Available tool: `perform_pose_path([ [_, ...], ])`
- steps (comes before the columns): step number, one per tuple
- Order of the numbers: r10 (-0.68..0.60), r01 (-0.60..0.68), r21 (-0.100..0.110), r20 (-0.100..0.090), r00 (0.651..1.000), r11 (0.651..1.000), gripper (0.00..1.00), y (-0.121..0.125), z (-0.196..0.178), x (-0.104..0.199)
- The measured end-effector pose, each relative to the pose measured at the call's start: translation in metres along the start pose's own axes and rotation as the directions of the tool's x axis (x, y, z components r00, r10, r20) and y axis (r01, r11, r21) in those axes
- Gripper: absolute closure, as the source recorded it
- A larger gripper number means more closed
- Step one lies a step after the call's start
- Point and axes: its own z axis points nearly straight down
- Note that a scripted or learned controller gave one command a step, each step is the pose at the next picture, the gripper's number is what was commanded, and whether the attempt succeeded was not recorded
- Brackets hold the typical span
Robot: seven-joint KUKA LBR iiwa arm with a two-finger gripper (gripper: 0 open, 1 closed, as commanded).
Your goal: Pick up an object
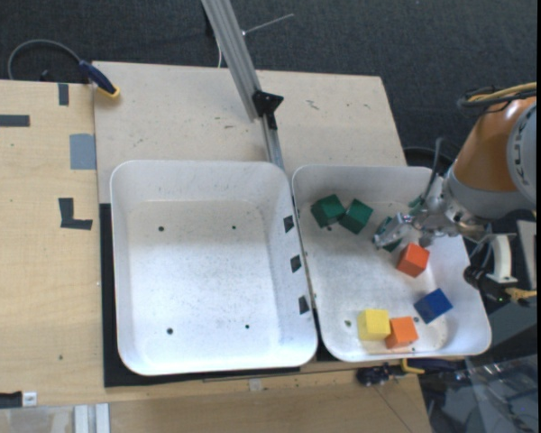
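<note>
Seemingly hard-edged cubes (413,260) in glossy white bin (469,332)

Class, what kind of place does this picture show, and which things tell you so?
Probably a robotics lab: a grey robot arm with an orange band reaches over two shallow white plastic bins, one holding small coloured blocks.

no text, label, brand, number or sign can be read anywhere in the camera view; the dark tape marks on the desk (36,197) form plain shapes, not letters.
</note>
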Motion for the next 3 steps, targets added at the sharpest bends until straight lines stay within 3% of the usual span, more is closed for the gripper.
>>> perform_pose_path([
  [1,-0.002,0.002,-0.004,0.0,1.0,1.0,1.0,0.002,-0.014,0.001],
  [3,-0.001,0.001,-0.013,0.002,1.0,1.0,1.0,0.003,-0.12,-0.002],
])
